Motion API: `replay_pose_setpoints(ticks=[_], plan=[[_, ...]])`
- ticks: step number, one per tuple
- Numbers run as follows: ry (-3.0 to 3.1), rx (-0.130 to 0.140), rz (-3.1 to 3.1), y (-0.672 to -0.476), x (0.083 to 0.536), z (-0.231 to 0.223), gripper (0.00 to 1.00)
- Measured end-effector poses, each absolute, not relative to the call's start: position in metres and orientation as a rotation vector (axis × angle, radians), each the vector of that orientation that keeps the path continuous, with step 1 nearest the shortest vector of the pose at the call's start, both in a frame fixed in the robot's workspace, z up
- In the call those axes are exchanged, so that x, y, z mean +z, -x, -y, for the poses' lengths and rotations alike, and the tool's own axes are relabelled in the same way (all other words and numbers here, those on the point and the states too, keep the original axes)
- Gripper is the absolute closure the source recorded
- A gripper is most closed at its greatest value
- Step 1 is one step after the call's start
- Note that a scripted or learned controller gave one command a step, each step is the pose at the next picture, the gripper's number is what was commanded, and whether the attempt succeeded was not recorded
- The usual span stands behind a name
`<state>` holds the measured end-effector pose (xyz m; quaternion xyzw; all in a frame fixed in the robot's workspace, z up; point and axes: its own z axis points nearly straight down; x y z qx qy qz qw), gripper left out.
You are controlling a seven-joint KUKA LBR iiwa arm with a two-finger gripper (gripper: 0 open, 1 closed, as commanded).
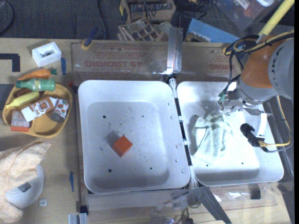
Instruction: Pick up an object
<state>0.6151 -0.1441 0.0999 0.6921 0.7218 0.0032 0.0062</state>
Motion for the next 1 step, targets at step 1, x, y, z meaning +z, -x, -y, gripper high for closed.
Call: replay_pose_setpoints(ticks=[1], plan=[[-2.013, 0.005, -2.401, -0.6612, 0.0884, 0.1064, 1.00]])
